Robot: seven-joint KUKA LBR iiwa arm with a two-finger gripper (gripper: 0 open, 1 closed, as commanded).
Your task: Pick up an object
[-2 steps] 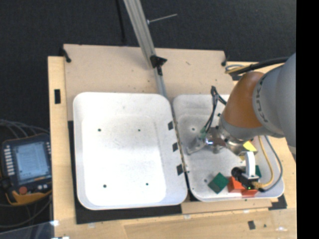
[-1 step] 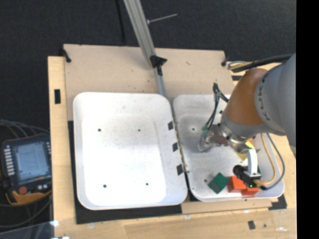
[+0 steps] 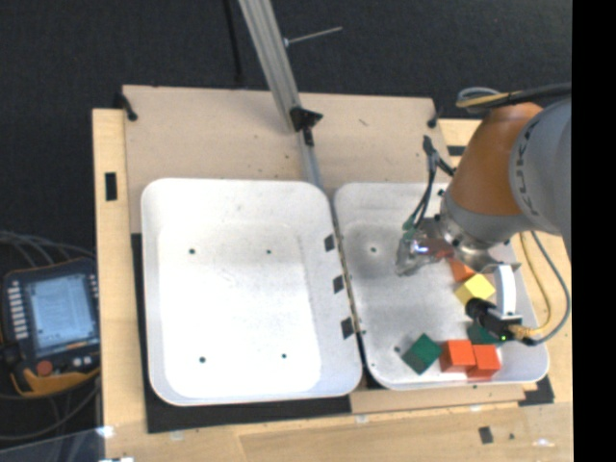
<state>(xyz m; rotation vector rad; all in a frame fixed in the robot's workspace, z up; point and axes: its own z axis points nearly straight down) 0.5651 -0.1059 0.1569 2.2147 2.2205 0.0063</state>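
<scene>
Hanging low over the right bin (image 3: 385, 210), the pincer (image 3: 416, 254) sits near that bin's middle; whether it is open or closed I cannot tell. Nothing shows in its grip. Just beside it lie small orange and yellow blocks (image 3: 473, 284); nearer the front edge are a green block (image 3: 420, 352) and orange blocks (image 3: 471, 356). Judging by this, it is on the approach step; next it must settle over one block.

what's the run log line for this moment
arm: over right bin | gripper: above bin floor | green block, orange blocks: near front edge, untouched

No text, label or number is legible; the handheld screen (image 3: 58, 306) at left is too blurred.
</scene>
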